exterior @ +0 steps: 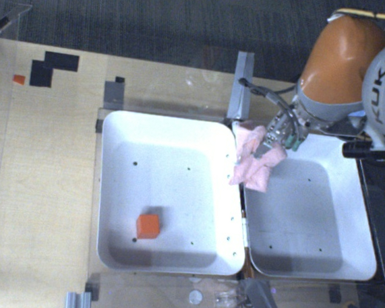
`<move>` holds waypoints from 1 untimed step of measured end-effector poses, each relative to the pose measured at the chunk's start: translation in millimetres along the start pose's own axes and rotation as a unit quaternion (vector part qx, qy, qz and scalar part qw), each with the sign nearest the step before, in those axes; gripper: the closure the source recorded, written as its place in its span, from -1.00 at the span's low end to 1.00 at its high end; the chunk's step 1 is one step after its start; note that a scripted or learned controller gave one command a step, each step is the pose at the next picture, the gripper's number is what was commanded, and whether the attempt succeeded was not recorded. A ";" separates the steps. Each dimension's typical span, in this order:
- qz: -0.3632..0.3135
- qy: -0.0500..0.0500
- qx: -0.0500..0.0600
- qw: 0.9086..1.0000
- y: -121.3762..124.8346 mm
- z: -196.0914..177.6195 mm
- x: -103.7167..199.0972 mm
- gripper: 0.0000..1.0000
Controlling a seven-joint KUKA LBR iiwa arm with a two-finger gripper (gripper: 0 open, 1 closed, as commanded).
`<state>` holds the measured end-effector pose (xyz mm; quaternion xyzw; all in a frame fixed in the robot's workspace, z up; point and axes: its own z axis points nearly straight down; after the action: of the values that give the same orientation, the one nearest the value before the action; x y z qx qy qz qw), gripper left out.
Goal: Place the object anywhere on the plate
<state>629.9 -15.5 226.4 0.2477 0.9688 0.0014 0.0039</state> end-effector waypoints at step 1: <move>-0.199 -0.001 -0.001 0.980 35.8 3.7 23.9 1.00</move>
<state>626.1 27.4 222.7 0.0504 0.9987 0.0014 0.0051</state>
